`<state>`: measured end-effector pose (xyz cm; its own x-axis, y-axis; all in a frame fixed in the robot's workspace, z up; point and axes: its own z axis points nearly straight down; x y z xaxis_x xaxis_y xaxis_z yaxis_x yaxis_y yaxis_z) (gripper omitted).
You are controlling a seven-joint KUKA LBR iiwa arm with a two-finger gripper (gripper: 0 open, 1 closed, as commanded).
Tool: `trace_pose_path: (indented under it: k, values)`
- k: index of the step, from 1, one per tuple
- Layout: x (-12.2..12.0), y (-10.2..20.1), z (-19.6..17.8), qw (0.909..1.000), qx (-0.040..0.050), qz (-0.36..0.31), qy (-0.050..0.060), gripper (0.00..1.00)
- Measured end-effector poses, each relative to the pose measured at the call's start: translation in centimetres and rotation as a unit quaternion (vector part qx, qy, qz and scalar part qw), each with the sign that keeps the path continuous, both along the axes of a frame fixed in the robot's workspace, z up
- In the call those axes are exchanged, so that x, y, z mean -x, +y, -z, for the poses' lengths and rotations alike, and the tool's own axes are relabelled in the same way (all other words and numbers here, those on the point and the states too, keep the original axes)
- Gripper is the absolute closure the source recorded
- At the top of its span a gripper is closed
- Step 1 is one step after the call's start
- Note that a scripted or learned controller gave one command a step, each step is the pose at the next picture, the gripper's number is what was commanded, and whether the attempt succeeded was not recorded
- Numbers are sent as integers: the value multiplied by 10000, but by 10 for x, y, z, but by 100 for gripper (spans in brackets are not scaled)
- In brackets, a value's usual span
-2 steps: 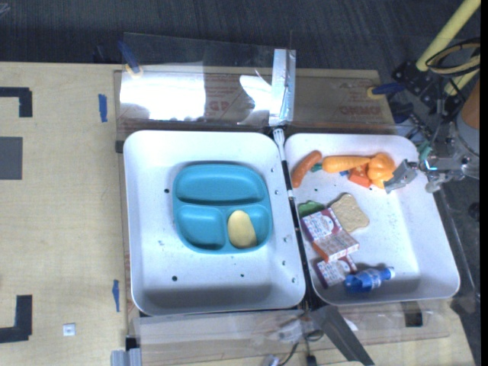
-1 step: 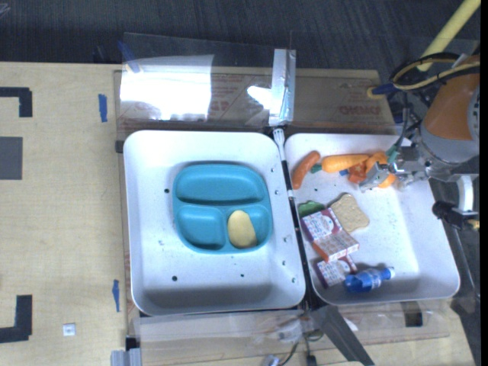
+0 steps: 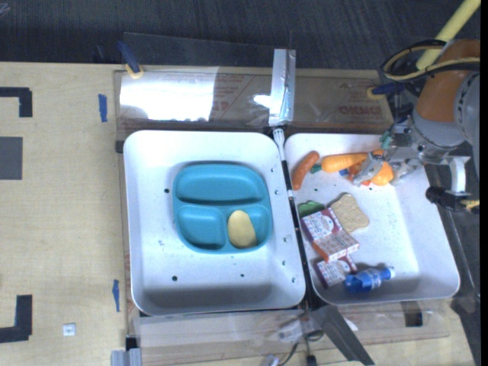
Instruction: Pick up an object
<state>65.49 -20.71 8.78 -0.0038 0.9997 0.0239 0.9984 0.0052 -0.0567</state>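
A yellow potato lay in the blue tray at left; at right, the gripper hung low over an orange carrot, apparently approaching a grasp. Its grip could not be made out; closing squarely would come next.

I note an orange carrot lying on its side at the far end of the right bin, pointing toward a red-orange sausage-shaped piece. A small orange item sits just beside the carrot's right end, directly under the claw; I cannot tell whether it is gripped.
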Motion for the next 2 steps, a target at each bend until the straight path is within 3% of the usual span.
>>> trace_pose_path:
  k: [1,2]
  values:
    - [0,1,-5,10000,-1,-10,27,100]
    - [-3,-4,-15,9998,78,176,-77,100]
